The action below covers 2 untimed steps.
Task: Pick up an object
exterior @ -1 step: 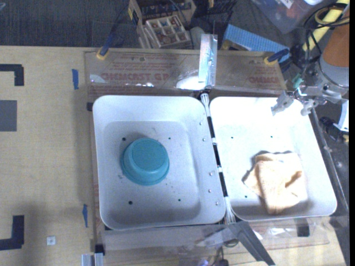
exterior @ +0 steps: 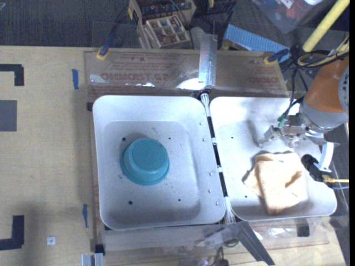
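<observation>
My tool (exterior: 277, 131) hangs over the rear part of the right bin (exterior: 233, 121), reached in from the right side, with the orange band of my arm (exterior: 327, 90) above it. Whether the tool is released or clenched I cannot tell from this angle; nothing is seen between its parts.

A tan, crumpled cloth-like object (exterior: 279, 183) lies on the floor of the right bin, toward its front, just below the tool and apart from it.

A teal bowl (exterior: 145, 160), turned upside down, sits in the left bin (exterior: 111, 115), left of centre and well apart from the tool.

Both bins stand side by side on the wooden surface (exterior: 44, 148), touching along their inner edges.
</observation>
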### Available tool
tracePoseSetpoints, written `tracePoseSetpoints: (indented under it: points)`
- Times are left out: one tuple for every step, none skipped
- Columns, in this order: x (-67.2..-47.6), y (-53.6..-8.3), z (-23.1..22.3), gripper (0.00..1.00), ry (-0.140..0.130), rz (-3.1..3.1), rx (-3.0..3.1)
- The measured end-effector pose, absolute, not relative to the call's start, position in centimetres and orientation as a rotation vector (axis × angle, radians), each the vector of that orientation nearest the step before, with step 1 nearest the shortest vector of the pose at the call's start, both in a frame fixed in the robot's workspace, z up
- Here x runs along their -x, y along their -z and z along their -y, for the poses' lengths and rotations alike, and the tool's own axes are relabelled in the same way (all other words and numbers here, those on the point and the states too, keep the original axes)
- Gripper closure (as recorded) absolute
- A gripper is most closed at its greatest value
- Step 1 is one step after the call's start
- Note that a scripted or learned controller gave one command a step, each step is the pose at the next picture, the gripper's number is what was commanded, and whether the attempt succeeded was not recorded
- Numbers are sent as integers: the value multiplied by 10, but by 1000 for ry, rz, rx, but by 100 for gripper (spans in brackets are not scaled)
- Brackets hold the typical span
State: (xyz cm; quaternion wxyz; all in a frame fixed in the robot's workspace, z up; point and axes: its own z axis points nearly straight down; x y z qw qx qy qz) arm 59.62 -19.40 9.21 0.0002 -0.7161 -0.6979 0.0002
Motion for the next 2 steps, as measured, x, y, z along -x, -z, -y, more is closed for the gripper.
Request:
tracePoseSetpoints:
  points:
    - [-601,-130,156,0,0,2333,2106]
    - [-601,-138,158,100,0,2329,2113]
